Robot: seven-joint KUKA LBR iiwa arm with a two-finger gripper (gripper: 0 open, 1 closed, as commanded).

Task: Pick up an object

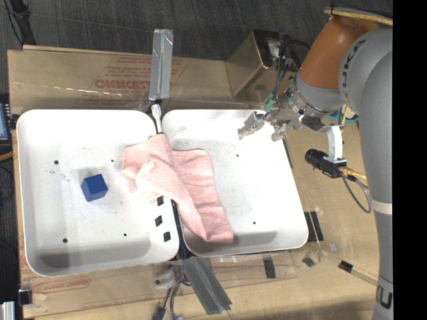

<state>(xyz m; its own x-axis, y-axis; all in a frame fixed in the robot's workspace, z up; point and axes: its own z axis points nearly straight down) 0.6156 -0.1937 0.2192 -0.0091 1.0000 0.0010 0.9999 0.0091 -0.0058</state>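
While the grey arm [373,112] with its orange band [330,52] is reaching in from the right of the camera view, the hand [264,128] is hanging over the upper right part of the right bin [280,199], near that bin's far rim. Its two pale fingers [252,124] are standing apart, spread moderately wide, and nothing is lying between them; the hand is gripping nothing.

A pink cloth [180,182] is lying crumpled across the divide where the two bins are meeting. Its bunched upper end is resting in the left bin [40,179] near that bin's right edge, and its longer, flatter part is running down into the right bin along that bin's left side, ending near the near rim. The cloth is sitting well apart from the hand, to the hand's lower left in the view.

A small blue cube [95,187] is sitting on the floor of the left bin, to the left of the cloth and not touching it, far from the hand.

Both white bins are resting side by side on the surface [333,245], which is looking tan and cardboard-like around them. A grey metal bar [161,62] is standing at the far side, above the gap between the bins. A black cylindrical fitting [321,161] is hanging beside the arm, just past the right bin's right edge, with cables trailing near it.
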